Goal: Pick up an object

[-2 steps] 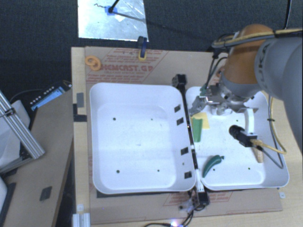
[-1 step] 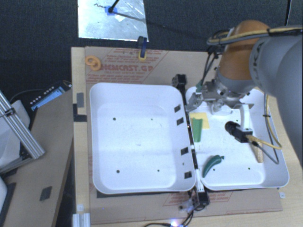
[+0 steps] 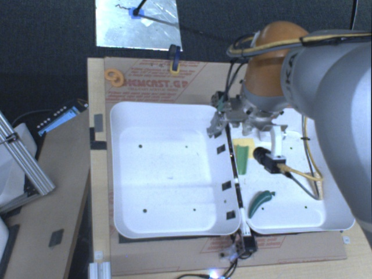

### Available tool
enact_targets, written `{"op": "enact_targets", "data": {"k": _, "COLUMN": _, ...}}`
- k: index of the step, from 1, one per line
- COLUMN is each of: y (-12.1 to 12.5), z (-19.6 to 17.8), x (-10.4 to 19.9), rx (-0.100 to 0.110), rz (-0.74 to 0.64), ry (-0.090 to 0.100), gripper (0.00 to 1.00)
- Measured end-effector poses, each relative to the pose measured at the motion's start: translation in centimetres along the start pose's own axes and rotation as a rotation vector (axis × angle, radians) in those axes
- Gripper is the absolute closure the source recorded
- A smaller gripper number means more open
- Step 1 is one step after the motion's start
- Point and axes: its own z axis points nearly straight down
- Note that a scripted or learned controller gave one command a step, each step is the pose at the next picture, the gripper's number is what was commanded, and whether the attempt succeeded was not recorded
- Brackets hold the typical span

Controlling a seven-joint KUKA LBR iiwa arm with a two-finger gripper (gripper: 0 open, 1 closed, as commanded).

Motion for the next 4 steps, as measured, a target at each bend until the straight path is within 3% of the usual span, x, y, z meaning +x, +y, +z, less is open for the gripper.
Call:
{"op": "enact_targets", "data": {"k": 1, "y": -5.7, "z": -0.3, "x": 7.6, "rx": 0.006, "rz": -0.003, "ry": 0.001, "gripper": 0.0}}
{"op": "enact_targets", "data": {"k": 2, "y": -3.3, "z": 10.5, "x": 12.6, "rx": 0.005, "rz": 0.003, "ry": -0.001, "gripper": 0.0}}
{"op": "enact_targets", "data": {"k": 3, "y": -3.1, "z": 9.0, "x": 12.3, "rx": 0.002, "rz": 0.007, "ry": -0.001, "gripper": 1.0}}
{"op": "enact_targets", "data": {"k": 4, "y": -3.9, "z": -6.8, "x": 16.7, "rx": -0.014, "rz": 0.0, "ry": 0.006, "gripper": 1.0}}
